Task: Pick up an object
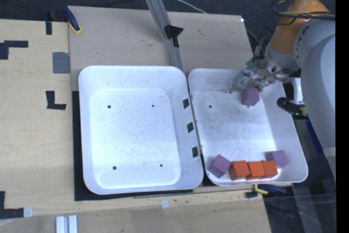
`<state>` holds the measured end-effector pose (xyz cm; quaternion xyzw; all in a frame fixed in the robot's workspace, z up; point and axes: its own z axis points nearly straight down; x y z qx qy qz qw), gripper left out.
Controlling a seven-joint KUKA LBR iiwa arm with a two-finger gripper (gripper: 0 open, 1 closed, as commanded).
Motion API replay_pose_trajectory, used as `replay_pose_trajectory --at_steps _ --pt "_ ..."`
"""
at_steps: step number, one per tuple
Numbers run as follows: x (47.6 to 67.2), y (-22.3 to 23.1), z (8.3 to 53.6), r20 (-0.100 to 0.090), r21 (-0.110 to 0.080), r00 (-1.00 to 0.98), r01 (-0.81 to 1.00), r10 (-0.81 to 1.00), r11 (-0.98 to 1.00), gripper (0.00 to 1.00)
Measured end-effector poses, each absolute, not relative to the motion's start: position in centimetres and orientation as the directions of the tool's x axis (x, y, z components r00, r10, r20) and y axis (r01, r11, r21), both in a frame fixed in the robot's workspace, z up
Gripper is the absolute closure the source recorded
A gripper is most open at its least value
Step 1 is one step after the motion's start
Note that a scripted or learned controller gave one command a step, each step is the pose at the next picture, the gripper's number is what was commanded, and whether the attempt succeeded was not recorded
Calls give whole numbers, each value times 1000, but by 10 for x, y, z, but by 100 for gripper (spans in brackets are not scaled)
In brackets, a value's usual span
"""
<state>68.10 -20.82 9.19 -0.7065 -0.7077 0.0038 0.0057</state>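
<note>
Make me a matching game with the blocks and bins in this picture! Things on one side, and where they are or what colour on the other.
Things:
1. purple block under the gripper
2. orange blocks
3. left bin
4. right bin

Clues:
A. in a row along the near edge of the right bin
B. white, with no blocks in it
C. up in the far part of the right bin
D. white, with blocks inside

Pairs: 1-C, 2-A, 3-B, 4-D
</note>
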Motion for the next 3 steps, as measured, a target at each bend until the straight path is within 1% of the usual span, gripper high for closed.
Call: replay_pose_trajectory --at_steps 1,2,3 --pt "635 -206 92 0 -5 -1 1000 1000 1 0" --pt "678 -208 92 1 -9 -2 1000 1000 2 0" --pt "633 -202 92 0 -5 0 1000 1000 0 0"
